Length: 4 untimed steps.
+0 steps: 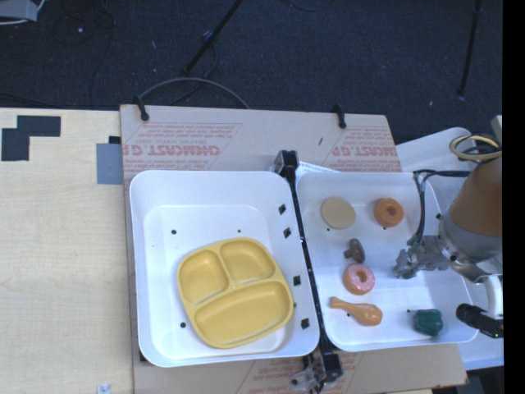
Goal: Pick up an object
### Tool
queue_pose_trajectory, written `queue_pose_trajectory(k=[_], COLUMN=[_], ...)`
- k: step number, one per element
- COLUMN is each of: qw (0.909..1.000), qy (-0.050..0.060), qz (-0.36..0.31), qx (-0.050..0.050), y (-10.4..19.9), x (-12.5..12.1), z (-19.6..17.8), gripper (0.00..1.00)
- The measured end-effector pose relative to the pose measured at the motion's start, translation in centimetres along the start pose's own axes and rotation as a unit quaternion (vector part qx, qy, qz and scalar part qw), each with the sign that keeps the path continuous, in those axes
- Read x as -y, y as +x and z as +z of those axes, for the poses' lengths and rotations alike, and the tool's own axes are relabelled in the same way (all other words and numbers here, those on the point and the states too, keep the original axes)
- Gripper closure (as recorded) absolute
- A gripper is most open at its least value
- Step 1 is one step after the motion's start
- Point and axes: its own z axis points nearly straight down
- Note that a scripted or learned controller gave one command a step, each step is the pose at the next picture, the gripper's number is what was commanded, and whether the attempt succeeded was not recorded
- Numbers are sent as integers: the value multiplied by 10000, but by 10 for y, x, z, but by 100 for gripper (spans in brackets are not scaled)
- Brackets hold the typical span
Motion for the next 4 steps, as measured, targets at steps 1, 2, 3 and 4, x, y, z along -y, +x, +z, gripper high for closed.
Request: queue_pose_trajectory(k=[1,2,3,4], qw=[10000,10000,10000,10000], qy=[-22,-24,-25,10], qz=[-21,-28,-27,-36], qx=[11,11,13,-7], y=[-1,3,3,59], x=[1,-4,-5,10], z=[-63,-124,-177,-173], gripper=[100,100,100,100])
